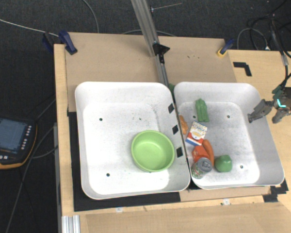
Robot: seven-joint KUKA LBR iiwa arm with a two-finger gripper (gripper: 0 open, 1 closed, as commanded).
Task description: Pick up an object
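The gripper (268,112) is hovering at the right bin's (262,144) right rim — fingers spread, gripping nothing. Inside that bin, a green block (223,163), can (202,167) and carton (197,132) are lying along its left side.

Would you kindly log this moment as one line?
gripper: open, right bin's edge | holding: nothing | green bowl: left bin

Gripper (268,112) hovers at the right bin's (262,144) right rim; a green bowl (153,151) sits in the left bin (111,106)
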